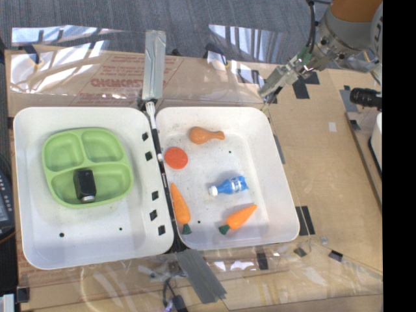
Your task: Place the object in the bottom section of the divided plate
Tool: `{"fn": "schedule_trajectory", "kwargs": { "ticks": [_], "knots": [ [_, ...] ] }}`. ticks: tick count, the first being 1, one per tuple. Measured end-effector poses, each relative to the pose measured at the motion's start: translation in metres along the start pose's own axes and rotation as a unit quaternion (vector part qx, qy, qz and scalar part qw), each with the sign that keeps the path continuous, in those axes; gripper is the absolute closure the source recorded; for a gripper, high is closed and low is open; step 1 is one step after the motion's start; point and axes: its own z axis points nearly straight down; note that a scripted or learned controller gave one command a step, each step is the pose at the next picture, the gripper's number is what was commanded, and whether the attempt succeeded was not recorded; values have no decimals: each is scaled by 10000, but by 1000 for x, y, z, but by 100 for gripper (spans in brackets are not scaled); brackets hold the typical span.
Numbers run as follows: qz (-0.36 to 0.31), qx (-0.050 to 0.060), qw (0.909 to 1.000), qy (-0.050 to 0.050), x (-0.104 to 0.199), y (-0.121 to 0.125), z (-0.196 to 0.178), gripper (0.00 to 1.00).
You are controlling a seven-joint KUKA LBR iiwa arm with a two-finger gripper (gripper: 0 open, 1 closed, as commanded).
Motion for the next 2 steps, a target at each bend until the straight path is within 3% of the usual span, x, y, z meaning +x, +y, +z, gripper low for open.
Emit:
{"fn": "schedule_trajectory", "kwargs": {
  "ticks": [1,2],
  "knots": [
    [-51,3,10000,-3,2,3,-10,100],
    [-2293,10,9734,13,49,22,24,100]
  ]
}}
